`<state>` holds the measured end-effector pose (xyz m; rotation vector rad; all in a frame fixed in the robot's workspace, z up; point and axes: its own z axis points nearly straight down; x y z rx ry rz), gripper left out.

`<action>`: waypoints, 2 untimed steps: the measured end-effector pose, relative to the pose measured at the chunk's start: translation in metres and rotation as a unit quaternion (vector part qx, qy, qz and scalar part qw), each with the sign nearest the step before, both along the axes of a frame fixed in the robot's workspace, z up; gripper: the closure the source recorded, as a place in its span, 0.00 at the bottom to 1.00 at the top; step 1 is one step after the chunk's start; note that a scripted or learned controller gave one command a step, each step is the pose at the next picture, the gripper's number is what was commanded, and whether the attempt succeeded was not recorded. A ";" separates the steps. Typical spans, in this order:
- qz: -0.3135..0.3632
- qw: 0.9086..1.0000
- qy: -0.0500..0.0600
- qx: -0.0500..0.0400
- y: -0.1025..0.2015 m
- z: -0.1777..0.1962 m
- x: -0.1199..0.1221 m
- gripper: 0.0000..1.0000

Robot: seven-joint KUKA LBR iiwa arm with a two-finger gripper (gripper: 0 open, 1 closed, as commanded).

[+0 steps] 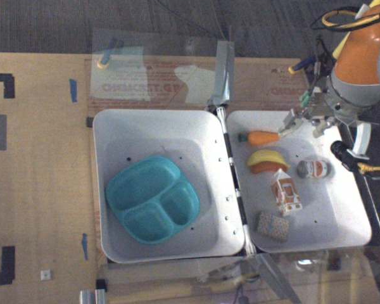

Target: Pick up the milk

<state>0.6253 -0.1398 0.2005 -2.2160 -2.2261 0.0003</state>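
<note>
Here the milk (286,194) carton lies in the middle of the right bin (354,233), near of the banana (266,160) and left of a small can (313,168). The end effector (310,116) hovers over the bin's far edge, holding nothing; how wide it's parted I can't tell.

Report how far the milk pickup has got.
Done: nothing visible yet; the milk carton lies on the floor of the right bin, between the banana, the can and the sponge. In hand: the gripper hangs at that bin's far edge, near the carrot, apart from the carton. Left: move over the carton, descend, grasp and lift.
</note>
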 end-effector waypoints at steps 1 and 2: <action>-0.082 0.997 -0.017 -0.003 -0.007 -0.083 -0.044 0.00; -0.184 0.983 -0.009 0.001 -0.021 -0.106 -0.131 0.00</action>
